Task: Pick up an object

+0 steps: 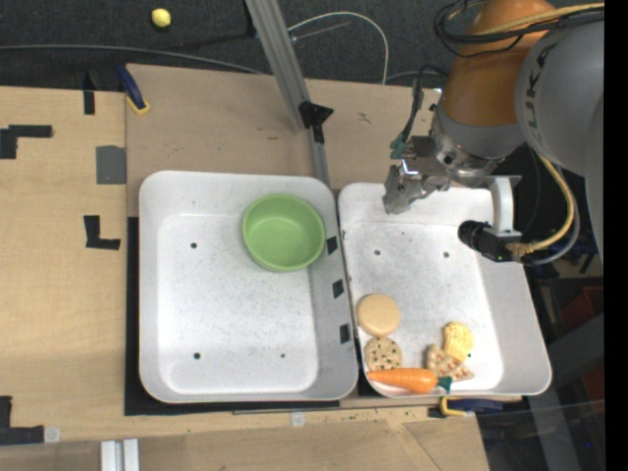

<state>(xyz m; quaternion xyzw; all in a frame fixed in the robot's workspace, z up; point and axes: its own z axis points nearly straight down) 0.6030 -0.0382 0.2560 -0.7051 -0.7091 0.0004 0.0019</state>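
Tool (pixel 400 196) of the grey arm (pixel 520 77) hangs over the far left corner of the right bin (pixel 510 302), its dark tip pointing down toward the bin's white floor; whether it is released or clenched cannot be told from this slant, and nothing is seen caught in it. On the wooden surface (pixel 59 263) the two shallow white bins lie side by side, their inner rims touching. The left bin (pixel 167 302) carries a green bowl (pixel 284 232), upright, near its far right corner. All the small pieces sit well apart from the tool, gathered at the near edge of the right bin: a round tan biscuit (pixel 378 314), a speckled cracker (pixel 382 351) just beside it, an orange carrot (pixel 402 380) lying flat along the rim, and a yellow corn-like piece (pixel 456 341) to the right, with a small tan-and-pink bit beneath it that is too small to identify. A yellow ball (pixel 161 17) rests on the dark floor beyond the surface, far left.
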